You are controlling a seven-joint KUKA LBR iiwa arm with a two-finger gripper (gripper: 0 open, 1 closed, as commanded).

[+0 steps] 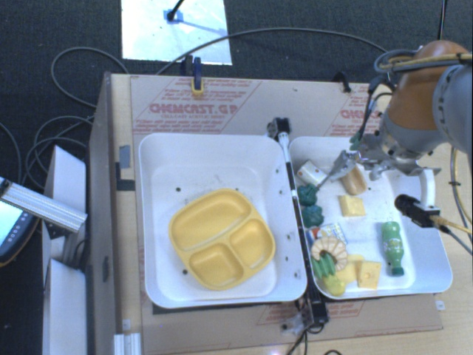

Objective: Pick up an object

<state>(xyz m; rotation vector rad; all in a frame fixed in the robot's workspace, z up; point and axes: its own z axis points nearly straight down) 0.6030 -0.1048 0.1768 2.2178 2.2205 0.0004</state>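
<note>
The gripper hangs low over the right bin, its fingers hard to separate; I cannot tell their state. A tan block sits right beneath it. The bench's brown cardboard carries both bins; a yellow tray lies in the left bin. The arm bends in from the right.

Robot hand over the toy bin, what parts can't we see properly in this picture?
- Gripper: its fingers are thin and blurry in the camera view, so open or shut is unclear.
- Tan block: the gripper partly covers it, so whether it is held is unclear.
- Pile near the right bin front: the toys overlap and are too small to name.
- Arm: cut off by the right edge.
</note>
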